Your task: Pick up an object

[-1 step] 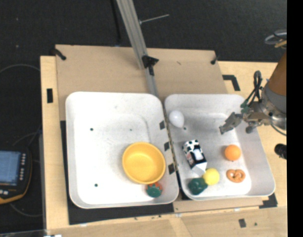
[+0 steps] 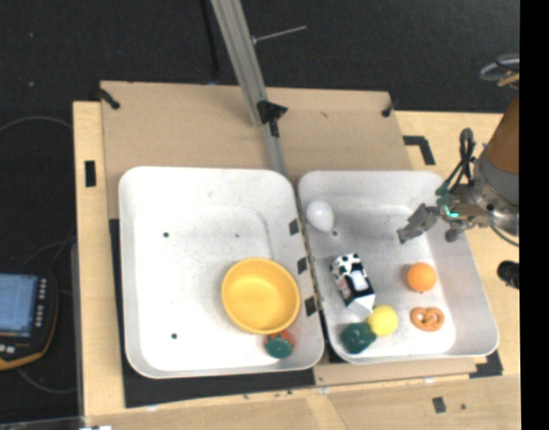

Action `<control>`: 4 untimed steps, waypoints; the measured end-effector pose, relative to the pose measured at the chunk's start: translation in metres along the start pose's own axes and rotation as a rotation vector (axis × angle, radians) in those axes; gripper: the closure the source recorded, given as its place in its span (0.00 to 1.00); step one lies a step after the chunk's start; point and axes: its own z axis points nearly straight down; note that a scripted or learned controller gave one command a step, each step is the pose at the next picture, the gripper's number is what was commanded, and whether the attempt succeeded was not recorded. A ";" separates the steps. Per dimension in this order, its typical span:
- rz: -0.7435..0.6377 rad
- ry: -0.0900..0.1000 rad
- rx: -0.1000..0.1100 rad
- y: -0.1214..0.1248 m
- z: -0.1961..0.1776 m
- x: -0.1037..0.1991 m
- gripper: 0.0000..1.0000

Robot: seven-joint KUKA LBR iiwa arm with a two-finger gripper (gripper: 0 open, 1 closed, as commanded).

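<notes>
**Arm poised over the right bin, nothing grasped**

The gripper [image 2: 433,226] sits at the right of the frame, above the upper right part of the right bin [image 2: 381,186]. Its jaws stand apart, one finger [image 2: 414,226] reaching leftward and the other, shorter in this view, near the bin's right rim; nothing lies between them. A small green light shows just above the jaws. The grey arm, with its orange band [image 2: 504,141], enters from the right edge of the frame.

Below the jaws, well apart from them, an orange ball [image 2: 421,277] rests on the bin floor. Just below that ball lies an orange pretzel-shaped piece [image 2: 426,318] near the lower right corner. Toward the middle of the bin a black-and-white carton [image 2: 351,279] lies tilted, and a yellow ball [image 2: 383,321] touches its lower end. A dark green object [image 2: 355,337] sits just beside the yellow ball, at the bin's lower edge. A white bulb-shaped object [image 2: 321,214] lies at the upper left of this bin, near the divide.

In the left bin [image 2: 167,204], a yellow bowl [image 2: 260,294] stands upright at the lower right, with a small green and red object [image 2: 279,344] just below it.

Both bins rest on a tan worktop [image 2: 184,124]. A grey metal pole [image 2: 240,47] slants across the upper centre. A handheld control pendant [image 2: 16,319] lies at the lower left of the frame.
</notes>
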 end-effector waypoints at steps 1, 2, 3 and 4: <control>0.003 -0.002 0.005 0.006 0.047 -0.006 0.00; 0.003 -0.002 0.006 -0.003 0.099 -0.014 0.00; 0.004 -0.002 0.003 -0.003 0.126 -0.016 0.00; 0.008 -0.003 -0.003 -0.002 0.113 -0.016 1.00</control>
